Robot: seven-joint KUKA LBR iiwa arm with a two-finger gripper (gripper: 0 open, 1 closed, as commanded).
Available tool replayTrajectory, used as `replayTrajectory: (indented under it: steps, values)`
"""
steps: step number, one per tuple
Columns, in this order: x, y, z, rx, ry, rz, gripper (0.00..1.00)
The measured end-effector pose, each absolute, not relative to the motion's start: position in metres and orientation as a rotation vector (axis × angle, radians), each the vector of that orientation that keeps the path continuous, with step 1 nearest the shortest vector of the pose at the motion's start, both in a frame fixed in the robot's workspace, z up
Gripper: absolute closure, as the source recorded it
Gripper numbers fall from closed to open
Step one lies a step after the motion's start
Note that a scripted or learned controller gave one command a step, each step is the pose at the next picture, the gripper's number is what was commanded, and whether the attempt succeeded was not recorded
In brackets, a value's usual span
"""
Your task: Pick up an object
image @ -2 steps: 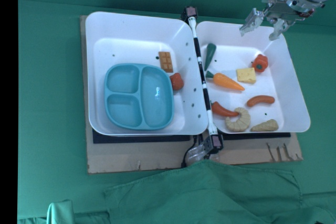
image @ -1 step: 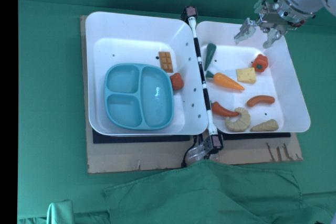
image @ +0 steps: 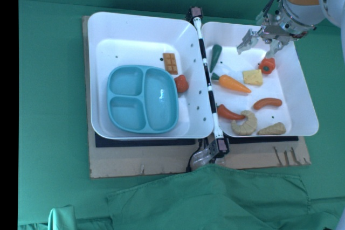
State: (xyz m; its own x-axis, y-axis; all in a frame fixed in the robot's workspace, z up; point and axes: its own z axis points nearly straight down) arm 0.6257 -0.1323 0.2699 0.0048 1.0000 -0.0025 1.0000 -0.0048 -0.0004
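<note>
Two white bins, one target: your gripper (image: 262,44) hovers with fingers spread wide and empty over the far side of the right bin (image: 303,95). Drop straight onto the small red-orange toy (image: 267,65) just beneath, clear of the yellow cheese wedge (image: 252,77) beside it.

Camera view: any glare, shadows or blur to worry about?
Camera view: even, soft light; a small bright glare spot on the blue divided plate; faint shadows under the toy carrot and inside the left bin's walls; the gripper is slightly soft, the food items reasonably sharp.
</note>
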Motion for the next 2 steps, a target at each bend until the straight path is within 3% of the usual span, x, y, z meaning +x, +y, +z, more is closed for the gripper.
replayTrajectory:
  steps: [1,2]
  values:
    - [0.628,-0.138,0.209,2.227,2.217,-0.006,0.0]
    - [0.63,-0.139,0.183,2.22,2.213,0.005,0.0]
